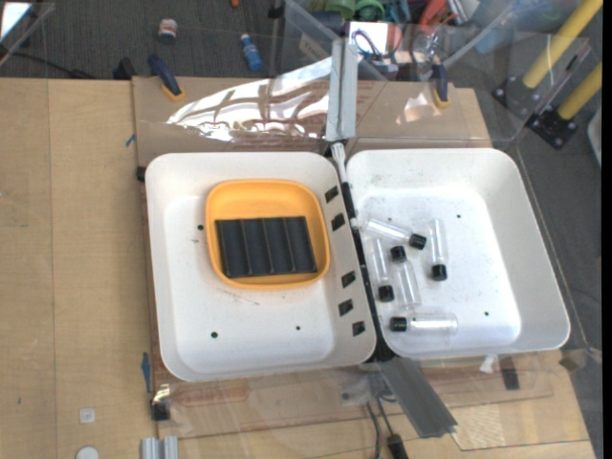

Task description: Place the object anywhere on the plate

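Observation:
An orange plate [222, 202] lies in the left white bin [182, 338]. A black ribbed object [265, 246] rests flat on the plate, covering most of its middle. In the right white bin [497, 189] lie several clear tubes with black caps [394, 231], loosely scattered near the bin's left and front parts.
A divider with black clips [344, 256] runs between the two bins. Behind the bins stand a crinkled clear sheet [249, 108] and a clear tub of colourful items [402, 3]. Wooden bench surface [67, 256] lies to the left.

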Tool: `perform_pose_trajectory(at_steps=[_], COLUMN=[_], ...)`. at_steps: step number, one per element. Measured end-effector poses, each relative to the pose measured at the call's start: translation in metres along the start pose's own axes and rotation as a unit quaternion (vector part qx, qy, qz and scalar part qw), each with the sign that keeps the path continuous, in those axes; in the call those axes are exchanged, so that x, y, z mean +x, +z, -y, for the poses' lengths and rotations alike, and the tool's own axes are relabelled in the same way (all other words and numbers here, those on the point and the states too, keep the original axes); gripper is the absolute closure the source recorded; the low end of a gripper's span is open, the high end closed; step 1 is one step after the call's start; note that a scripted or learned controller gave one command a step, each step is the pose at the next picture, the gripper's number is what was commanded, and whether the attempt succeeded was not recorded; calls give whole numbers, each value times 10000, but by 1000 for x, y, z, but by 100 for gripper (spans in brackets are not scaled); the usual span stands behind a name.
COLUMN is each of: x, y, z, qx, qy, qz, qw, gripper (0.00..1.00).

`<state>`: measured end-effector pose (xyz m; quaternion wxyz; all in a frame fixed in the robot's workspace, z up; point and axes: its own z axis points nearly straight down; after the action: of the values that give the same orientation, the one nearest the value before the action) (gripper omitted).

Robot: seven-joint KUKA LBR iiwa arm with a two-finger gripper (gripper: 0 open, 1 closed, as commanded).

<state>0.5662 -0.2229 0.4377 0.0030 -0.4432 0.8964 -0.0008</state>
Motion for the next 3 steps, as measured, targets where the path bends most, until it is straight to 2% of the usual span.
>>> perform_pose_trajectory(at_steps=[3], x=[-1], y=[-40], z=[4], qx=[156], qy=[75], qz=[105], qw=[9998], gripper=[100])
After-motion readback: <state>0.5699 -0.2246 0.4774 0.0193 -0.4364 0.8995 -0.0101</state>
